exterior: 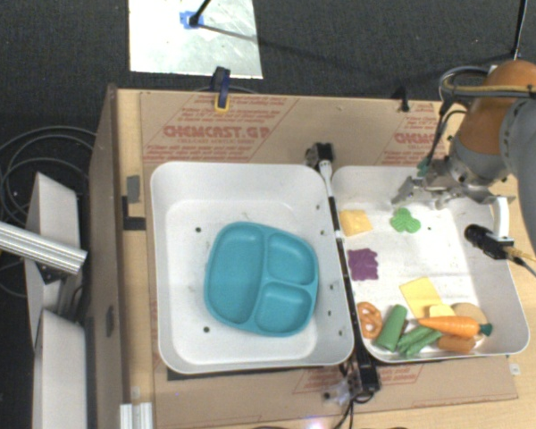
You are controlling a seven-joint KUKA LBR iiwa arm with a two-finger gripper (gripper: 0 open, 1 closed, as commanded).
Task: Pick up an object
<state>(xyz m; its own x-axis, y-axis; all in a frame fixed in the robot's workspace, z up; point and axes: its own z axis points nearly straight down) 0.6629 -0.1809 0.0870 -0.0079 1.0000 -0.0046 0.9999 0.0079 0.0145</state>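
Progress looks nil: the grey two-finger gripper hangs at the right bin's far edge, fingers spread with nothing between them, just above the small green leafy toy, unlifted.

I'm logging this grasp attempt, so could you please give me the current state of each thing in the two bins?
blue divided plate: upright, flat in the left bin.
gripper: low over the right bin's far end, just above the green piece.
green piece: lying loose on the bin floor.
purple piece: lying flat, apart from the others.
carrot: on its side in the near-corner pile.
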